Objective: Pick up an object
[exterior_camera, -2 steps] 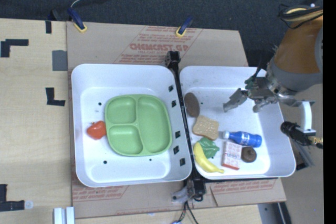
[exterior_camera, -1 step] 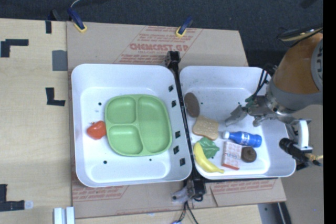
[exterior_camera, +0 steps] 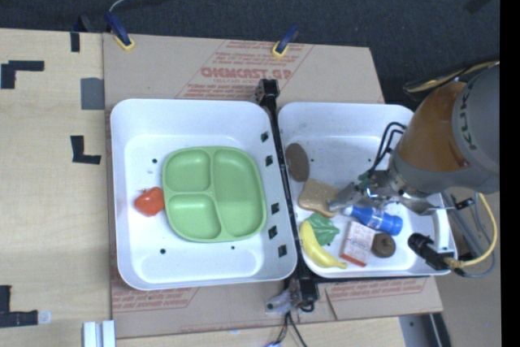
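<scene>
My gripper (exterior_camera: 355,193) hangs low in the right bin (exterior_camera: 341,126), reaching in from the right. It sits between a tan slice of toast (exterior_camera: 315,195) on its left and a blue bottle (exterior_camera: 377,219) just below it. Nothing shows clearly in its grasp. Near the bin's front lie a yellow banana (exterior_camera: 318,248), a green leafy piece (exterior_camera: 324,228), a red and white packet (exterior_camera: 356,242) and a small brown donut (exterior_camera: 383,245). A brown oval object (exterior_camera: 297,161) rests by the bin's left wall.
The left bin (exterior_camera: 138,122) holds a green divided plate (exterior_camera: 214,193) with a red tomato-like item (exterior_camera: 149,201) at its left. The grey arm with its orange band (exterior_camera: 435,134) covers the right bin's right side. Cables (exterior_camera: 455,260) run at the right front corner.
</scene>
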`<state>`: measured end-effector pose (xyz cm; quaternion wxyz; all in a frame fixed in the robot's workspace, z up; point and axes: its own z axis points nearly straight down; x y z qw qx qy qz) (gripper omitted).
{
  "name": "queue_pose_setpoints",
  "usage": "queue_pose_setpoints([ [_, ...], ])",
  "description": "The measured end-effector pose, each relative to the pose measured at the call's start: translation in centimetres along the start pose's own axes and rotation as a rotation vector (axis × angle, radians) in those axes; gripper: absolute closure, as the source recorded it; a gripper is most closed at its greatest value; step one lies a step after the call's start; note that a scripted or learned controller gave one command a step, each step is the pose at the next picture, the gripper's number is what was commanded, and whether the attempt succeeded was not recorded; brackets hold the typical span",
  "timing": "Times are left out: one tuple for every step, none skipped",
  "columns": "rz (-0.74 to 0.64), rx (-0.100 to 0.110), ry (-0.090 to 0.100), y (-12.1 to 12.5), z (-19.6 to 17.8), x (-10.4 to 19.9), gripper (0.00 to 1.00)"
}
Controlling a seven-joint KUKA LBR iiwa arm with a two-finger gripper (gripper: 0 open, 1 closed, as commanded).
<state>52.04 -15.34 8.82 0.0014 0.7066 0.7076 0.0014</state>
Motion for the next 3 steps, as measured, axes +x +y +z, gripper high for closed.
queue_pose_setpoints([
  [0.001, -0.008, -0.002, -2.6, -0.1, -1.1, 0.00],
  [-0.001, -0.005, 0.004, -2.6, -1.0, -0.9, 1.00],
  [-0.002, 0.003, 0.001, 1.0, -9.6, 7.1, 1.00],
])
